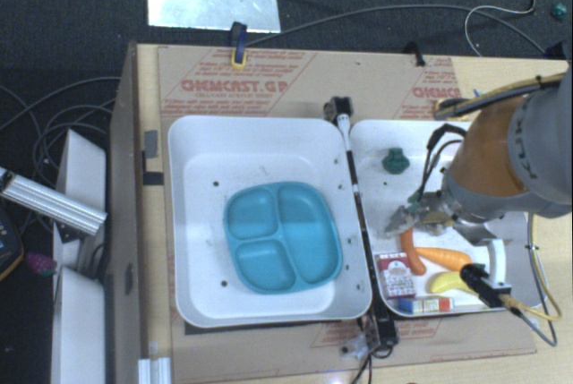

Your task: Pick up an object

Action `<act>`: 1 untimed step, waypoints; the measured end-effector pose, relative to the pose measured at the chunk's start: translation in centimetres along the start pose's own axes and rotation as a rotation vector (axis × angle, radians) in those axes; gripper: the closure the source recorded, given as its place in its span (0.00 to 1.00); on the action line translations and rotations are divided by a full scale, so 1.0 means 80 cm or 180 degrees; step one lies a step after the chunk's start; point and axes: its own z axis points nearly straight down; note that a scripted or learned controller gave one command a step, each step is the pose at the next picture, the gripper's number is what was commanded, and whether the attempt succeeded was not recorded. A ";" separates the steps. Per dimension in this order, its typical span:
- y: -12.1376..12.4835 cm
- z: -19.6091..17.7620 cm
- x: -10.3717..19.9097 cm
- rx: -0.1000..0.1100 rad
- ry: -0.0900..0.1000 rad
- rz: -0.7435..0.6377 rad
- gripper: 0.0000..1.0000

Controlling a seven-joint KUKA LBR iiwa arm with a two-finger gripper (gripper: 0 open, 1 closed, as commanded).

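In the right bin (380, 136), my gripper (404, 220) hangs low over the middle, just above the upper end of a small orange carrot (413, 253). A second orange carrot (444, 258) lies to its right, and a yellow banana (447, 283) rests below that. A red and white box (395, 275) sits at the bin's near edge. A small dark green piece (395, 162) lies apart at the far side of the bin. Nothing shows as lifted with the gripper.
The left bin (201, 140) holds a blue divided plate (282, 235). A ridge (352, 185) where the two bin walls meet runs just left of the gripper. The grey arm with its orange band (488, 158) covers the right bin's right part.
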 end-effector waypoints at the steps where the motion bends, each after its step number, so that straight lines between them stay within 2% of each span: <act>1: 0.001 -0.013 0.001 -0.0007 0.0002 -0.0004 1.00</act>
